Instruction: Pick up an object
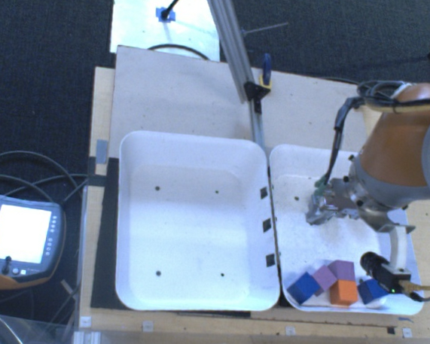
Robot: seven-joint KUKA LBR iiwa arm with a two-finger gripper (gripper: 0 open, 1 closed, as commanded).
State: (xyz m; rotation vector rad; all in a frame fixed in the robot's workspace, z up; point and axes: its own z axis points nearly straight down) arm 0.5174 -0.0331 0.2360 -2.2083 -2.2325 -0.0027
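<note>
Four blocks huddled near the right bin (pixel 291 163) front rim, below the pincer (pixel 318 213): blue cube (pixel 304 287), purple block (pixel 326 276), orange cube (pixel 343 292), second blue block (pixel 372 291), pincer hanging over bare floor toward the centre divider, finger spread cannot be told, left bin (pixel 134 152) beyond.

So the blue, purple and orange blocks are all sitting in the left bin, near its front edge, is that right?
Not quite. The bin is wrong: the camera view shows the blue block, purple block and orange block in the right bin, not the left bin. The rest holds: they cluster near its front edge, with the arm's hand above the bin's middle.
</note>
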